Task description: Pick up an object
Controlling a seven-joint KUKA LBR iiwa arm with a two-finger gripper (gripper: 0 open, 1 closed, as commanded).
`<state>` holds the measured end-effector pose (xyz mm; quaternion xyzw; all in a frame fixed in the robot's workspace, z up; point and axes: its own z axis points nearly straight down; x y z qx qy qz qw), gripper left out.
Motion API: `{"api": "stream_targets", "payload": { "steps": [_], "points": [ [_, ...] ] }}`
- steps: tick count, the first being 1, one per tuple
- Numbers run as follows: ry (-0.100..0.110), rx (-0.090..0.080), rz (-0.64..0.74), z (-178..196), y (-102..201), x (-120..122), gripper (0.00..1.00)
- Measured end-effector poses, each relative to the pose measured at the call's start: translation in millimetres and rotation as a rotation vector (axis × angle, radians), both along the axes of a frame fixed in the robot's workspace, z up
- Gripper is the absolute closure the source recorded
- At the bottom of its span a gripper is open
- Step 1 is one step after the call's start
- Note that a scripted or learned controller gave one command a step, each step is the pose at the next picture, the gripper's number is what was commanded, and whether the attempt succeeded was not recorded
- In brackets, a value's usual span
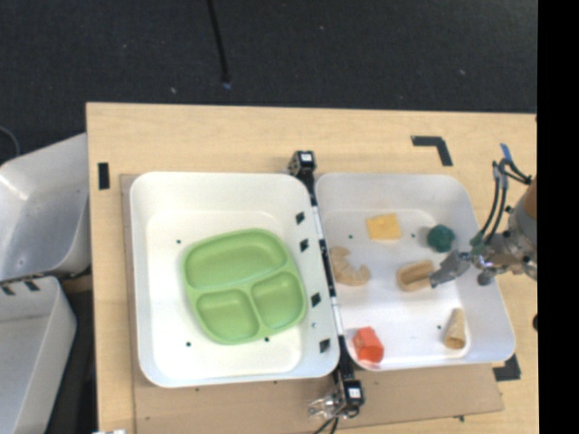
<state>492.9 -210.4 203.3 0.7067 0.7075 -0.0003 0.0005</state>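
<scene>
The right bin point(412, 188) holds several small objects: a yellow block point(384, 227), a dark green ball point(441, 237), a tan bread-like piece point(415, 276), a beige lump point(348, 268), an orange-red piece point(367, 345) and a tan cone point(455, 330). My gripper point(463, 273) hangs over the bin's right side, just right of the tan piece and below the green ball. It looks open, with nothing between its fingers. One grey finger point(444, 273) points toward the tan piece.
The left bin point(145, 242) holds a green divided plate point(244, 285). A black-clipped divider point(318, 260) separates the two bins. Cables point(498, 197) trail from the arm at the right edge. A white container point(41, 206) sits left of the bench.
</scene>
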Motion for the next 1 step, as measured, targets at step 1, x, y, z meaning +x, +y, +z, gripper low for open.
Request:
{"api": "stream_targets", "payload": {
  "steps": [1],
  "points": [
    [0.003,0.001,-0.001,-42.3,-1.9,-1.5,0.0]
  ]
}}
